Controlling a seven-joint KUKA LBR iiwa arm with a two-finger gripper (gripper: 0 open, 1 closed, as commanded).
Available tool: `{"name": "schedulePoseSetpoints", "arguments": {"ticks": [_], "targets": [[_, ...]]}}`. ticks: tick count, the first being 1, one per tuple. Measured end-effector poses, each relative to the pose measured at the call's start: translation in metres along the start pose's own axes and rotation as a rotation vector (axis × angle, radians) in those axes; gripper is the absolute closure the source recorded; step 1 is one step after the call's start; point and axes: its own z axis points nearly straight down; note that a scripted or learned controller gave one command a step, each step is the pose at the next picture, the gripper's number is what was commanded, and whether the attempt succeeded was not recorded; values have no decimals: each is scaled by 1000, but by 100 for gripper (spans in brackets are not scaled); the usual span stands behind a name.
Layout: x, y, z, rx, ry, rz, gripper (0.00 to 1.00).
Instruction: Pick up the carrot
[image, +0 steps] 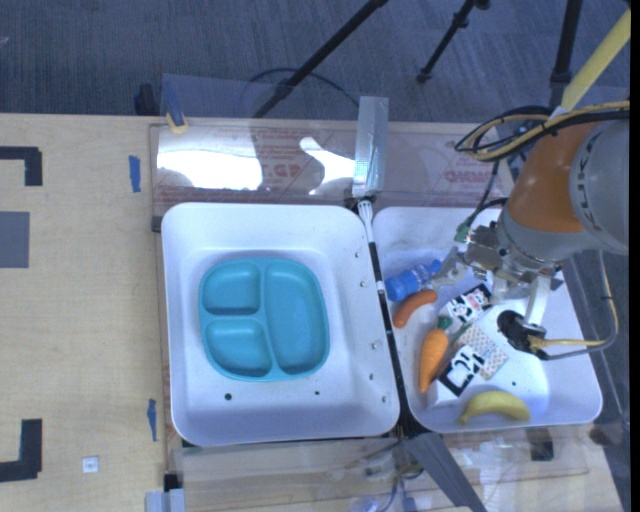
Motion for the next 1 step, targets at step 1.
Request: {"name": "schedulePoseSetpoints", "arguments": {"ticks": [1], "targets": [[49, -66, -59, 12, -3, 28, 0]]}}
